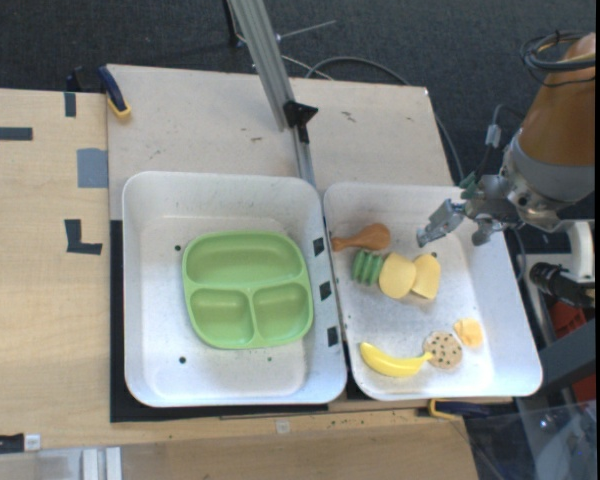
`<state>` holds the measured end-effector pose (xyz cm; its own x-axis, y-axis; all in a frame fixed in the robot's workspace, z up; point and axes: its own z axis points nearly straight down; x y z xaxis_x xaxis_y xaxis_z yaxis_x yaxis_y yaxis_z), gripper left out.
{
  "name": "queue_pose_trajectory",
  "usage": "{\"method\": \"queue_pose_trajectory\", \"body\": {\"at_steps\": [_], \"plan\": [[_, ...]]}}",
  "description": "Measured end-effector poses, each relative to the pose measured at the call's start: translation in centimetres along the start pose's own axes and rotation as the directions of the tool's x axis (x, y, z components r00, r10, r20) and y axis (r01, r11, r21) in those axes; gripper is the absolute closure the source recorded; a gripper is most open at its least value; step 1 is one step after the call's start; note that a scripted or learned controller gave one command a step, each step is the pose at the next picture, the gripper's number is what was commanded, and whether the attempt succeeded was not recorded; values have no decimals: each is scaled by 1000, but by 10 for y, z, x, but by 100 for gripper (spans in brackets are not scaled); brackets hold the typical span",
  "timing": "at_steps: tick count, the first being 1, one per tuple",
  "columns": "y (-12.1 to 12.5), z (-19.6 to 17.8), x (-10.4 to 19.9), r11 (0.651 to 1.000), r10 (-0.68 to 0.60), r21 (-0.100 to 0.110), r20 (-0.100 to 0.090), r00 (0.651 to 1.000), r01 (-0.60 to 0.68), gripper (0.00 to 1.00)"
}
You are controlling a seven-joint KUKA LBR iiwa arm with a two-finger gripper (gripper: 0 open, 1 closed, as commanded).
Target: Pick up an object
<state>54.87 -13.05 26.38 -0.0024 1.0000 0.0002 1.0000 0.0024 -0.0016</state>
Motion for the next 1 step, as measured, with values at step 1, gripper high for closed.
{"method": "queue_pose_trajectory", "body": {"at_steps": [1], "plan": [[0, 0, 0, 1000, 0, 0, 0, 1000, 0, 0]]}}
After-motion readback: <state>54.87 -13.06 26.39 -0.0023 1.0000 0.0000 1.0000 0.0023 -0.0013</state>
